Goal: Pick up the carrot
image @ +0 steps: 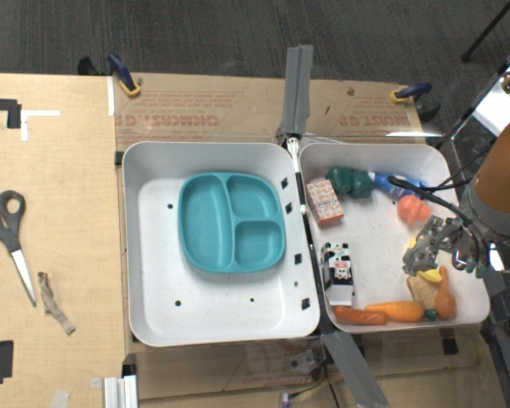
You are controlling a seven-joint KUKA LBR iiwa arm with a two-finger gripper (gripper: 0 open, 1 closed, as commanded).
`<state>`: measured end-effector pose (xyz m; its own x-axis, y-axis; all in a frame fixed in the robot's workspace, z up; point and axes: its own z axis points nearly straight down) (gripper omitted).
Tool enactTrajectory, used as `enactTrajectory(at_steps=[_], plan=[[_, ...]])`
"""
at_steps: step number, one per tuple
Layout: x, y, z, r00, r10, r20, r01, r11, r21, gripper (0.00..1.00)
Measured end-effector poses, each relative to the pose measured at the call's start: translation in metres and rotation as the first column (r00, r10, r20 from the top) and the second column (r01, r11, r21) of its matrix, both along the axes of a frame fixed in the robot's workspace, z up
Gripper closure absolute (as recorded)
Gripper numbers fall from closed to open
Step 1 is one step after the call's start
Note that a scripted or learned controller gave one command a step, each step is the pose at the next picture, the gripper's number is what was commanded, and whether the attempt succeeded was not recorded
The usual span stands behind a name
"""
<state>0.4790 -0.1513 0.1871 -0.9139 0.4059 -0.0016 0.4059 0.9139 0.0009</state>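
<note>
Along near wall of right bin [382,323], carrot [393,312] lying flat, tip pointing toward bin divider. Likely light, stiff, smooth plastic, prone to rolling; pinching across thick middle looking safest. Beyond carrot, tool [423,257] hovering, grip state unclear.

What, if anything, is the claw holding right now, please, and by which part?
Cannot be told: the claw hovers over the right bin's clutter, apart from the carrot.
</note>
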Motion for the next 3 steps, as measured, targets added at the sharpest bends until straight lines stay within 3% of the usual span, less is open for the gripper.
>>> enactTrajectory(at_steps=[1, 2, 3], plan=[[0.000, 0.020, -0.027, 0.962, 0.272, 0.000, -0.272, 0.962, 0.000, 1.00], [0.000, -0.059, -0.006, 0.967, 0.256, 0.002, -0.256, 0.967, -0.002, 1.00], [0.000, -0.015, 0.006, 0.988, 0.154, 0.000, -0.154, 0.988, 0.000, 1.00]])
